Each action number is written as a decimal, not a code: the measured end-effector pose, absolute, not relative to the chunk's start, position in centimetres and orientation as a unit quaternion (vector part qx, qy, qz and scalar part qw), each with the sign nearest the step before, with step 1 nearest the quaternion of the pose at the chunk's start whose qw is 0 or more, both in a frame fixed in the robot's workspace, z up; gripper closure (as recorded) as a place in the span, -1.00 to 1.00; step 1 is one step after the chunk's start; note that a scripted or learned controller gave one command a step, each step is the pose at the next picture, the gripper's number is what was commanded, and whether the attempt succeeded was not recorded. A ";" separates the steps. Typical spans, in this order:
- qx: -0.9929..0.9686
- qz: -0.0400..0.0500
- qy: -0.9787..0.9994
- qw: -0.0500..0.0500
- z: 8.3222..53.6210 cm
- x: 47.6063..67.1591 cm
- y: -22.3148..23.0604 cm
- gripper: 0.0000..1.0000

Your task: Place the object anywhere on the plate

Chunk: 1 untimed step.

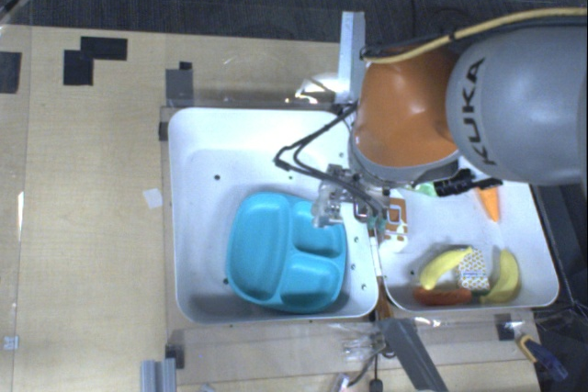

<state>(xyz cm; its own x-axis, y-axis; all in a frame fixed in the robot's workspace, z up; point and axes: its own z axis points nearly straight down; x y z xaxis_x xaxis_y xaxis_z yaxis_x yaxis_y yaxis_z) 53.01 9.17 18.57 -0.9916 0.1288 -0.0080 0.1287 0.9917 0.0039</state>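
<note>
The gripper [333, 207] is hovering over the blue plate [276, 257] at its two o'clock edge; whether it is carrying anything I cannot tell. The bananas [444, 264], at three o'clock, are probably light, smooth plastic, best pinched mid-body.

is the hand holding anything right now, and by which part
Cannot be told: the hand hangs over the blue plate, and nothing recognisable shows in it.

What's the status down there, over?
Gripper over blue plate's upper right edge. Bananas and carrot in right bin. Nothing blocking plate.
</note>
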 end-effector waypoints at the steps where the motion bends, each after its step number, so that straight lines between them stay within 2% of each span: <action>1: 0.065 0.002 0.998 0.004 18.6 53.0 9.2 -1.00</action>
<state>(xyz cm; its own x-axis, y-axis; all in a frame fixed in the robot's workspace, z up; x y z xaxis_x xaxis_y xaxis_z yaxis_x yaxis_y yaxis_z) 53.00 9.15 18.56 -0.9915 0.1295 -0.0078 0.1295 0.9916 0.0039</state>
